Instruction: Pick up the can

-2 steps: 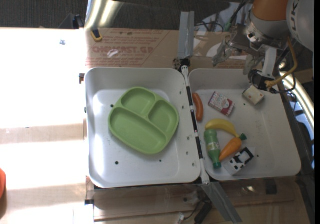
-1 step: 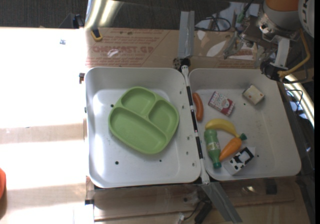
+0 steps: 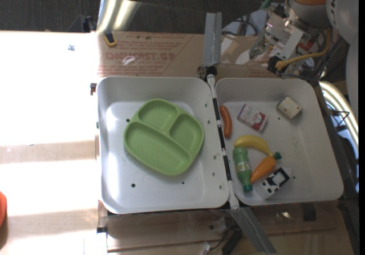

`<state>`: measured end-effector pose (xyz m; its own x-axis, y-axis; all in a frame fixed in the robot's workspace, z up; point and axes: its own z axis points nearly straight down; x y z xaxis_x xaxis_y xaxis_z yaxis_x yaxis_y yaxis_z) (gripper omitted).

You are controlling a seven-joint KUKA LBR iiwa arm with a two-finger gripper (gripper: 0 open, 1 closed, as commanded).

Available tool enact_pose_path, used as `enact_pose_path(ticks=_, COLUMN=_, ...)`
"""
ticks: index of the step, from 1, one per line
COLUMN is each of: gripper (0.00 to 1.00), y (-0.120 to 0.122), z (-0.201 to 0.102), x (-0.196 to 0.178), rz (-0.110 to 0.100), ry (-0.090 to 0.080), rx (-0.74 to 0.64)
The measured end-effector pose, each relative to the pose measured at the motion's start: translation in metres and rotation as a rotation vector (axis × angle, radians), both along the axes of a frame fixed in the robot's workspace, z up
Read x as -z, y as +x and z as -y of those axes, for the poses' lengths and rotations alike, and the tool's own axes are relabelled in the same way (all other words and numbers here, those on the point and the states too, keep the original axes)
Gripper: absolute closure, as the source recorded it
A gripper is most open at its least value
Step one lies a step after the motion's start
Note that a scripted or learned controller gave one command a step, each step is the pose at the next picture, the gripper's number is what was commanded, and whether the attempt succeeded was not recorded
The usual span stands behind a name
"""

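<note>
My gripper (image 3: 266,48) hangs beyond the back rim of the right bin (image 3: 319,134), at the top right, below the arm's orange band. Nothing lies under it but clutter behind the bench. Inside the right bin lie a red sausage (image 3: 226,121), a pink carton (image 3: 252,117), a cream block (image 3: 289,108), a yellow banana (image 3: 252,144), a green bottle (image 3: 242,168), an orange carrot (image 3: 264,168) and a black-and-white box (image 3: 275,182). The bottle, carrot and box lie close together at the front.
The left bin (image 3: 108,134) holds a green divided plate (image 3: 164,144). A cardboard sheet (image 3: 148,54) lies behind the left bin. Cables and wrapping sit behind the right bin near the gripper.
</note>
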<state>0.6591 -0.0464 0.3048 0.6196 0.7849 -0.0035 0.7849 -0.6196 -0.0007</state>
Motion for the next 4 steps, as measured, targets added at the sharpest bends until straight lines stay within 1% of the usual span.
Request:
enact_pose_path(ticks=1, gripper=0.00, y=-0.022, z=-0.007, x=-0.021, rz=-0.001, ry=-0.001, rx=0.350)
enact_pose_path(ticks=2, gripper=0.00, y=-0.008, z=-0.034, x=0.089, rz=0.001, ry=-0.001, rx=0.707)
enact_pose_path(ticks=3, gripper=1.00, y=-0.008, z=-0.031, x=0.080, rz=0.000, ry=-0.003, rx=0.714)
enact_pose_path(ticks=4, gripper=1.00, y=-0.034, z=-0.105, x=0.093, rz=0.002, ry=-0.001, rx=0.697)
